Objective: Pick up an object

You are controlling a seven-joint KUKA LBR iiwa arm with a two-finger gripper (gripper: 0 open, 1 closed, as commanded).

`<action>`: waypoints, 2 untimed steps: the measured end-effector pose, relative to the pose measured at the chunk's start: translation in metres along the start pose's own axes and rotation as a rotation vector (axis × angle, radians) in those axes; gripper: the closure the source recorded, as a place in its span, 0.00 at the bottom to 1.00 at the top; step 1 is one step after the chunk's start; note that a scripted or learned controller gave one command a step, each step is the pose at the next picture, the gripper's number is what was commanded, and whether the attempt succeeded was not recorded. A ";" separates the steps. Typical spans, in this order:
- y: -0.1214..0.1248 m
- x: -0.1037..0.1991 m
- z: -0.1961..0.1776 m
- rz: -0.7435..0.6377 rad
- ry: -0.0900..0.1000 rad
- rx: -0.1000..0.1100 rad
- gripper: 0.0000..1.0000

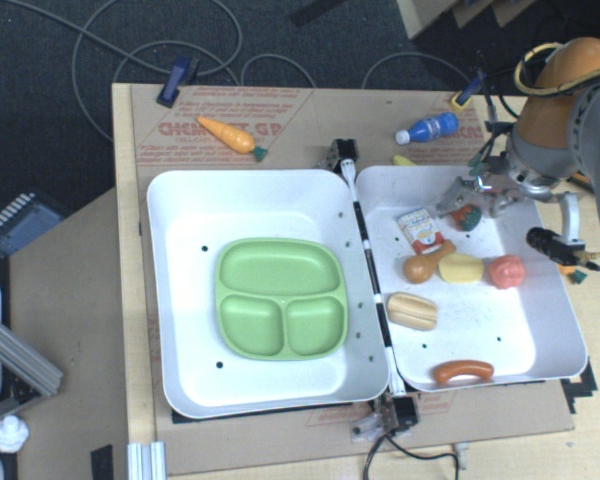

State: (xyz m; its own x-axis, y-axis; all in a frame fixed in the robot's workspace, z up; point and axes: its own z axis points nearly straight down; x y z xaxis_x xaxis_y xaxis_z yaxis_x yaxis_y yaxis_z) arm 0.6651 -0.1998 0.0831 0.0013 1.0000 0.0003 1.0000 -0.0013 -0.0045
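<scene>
Cardboard is lying under both bins (170, 298); my gripper (467, 206), jaws' state unclear, is hovering near toy food (460, 268).

A pale green tray (280, 298) lay in the white bin (170, 268); beyond the bin, an orange carrot (228, 134).

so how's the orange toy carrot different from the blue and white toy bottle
The orange toy carrot is slim and tapered with a small green tip; the blue and white toy bottle is stubby, blue with a white cap end. The carrot lies on the brown board behind the left white bin; the bottle lies behind the right white bin. Both lie on their sides outside the bins.
</scene>
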 end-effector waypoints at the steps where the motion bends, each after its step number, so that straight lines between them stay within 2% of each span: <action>1: 0.002 0.000 -0.013 -0.002 -0.002 -0.007 1.00; 2: 0.002 0.053 -0.051 -0.003 0.001 -0.007 1.00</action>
State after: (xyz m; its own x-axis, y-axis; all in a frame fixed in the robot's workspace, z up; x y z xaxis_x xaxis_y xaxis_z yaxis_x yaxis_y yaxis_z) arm 0.6677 -0.1472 0.1342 -0.0021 1.0000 0.0009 1.0000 0.0021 0.0028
